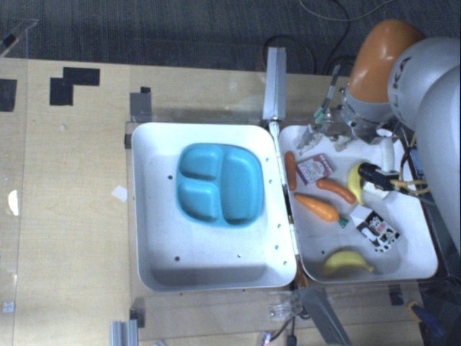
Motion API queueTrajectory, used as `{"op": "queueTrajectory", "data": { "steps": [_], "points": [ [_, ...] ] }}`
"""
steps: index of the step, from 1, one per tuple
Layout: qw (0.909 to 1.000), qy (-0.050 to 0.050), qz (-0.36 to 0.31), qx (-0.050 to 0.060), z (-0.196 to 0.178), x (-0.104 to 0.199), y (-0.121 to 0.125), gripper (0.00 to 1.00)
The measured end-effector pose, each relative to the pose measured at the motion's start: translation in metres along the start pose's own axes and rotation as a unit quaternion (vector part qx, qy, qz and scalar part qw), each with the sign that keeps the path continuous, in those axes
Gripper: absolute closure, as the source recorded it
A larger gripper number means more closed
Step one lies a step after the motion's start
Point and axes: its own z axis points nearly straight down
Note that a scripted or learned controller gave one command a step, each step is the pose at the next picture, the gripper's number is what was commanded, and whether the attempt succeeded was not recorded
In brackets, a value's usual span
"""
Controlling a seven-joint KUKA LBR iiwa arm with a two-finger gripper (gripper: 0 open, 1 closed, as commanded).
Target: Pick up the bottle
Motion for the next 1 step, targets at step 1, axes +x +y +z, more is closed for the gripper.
{"op": "queueTrajectory", "data": {
  "steps": [1],
  "points": [
    [0.9989,0.000,0.047,0.000,0.0458,-0.0157,-0.0015,0.00]
  ]
}}
